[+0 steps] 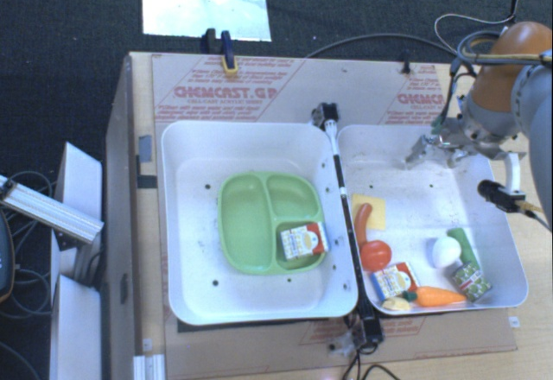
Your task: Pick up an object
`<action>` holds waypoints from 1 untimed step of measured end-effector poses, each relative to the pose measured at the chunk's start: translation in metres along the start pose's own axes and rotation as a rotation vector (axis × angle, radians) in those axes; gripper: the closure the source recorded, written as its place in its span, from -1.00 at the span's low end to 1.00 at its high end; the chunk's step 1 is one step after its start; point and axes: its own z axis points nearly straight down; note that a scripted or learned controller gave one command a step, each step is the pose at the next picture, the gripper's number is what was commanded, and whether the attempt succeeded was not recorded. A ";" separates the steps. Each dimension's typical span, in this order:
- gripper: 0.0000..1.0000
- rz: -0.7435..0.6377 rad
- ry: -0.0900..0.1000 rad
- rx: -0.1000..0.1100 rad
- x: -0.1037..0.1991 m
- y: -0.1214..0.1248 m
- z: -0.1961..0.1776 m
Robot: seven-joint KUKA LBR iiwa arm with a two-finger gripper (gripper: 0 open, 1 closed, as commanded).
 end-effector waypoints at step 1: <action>1.00 -0.003 -0.003 -0.007 0.000 0.002 -0.013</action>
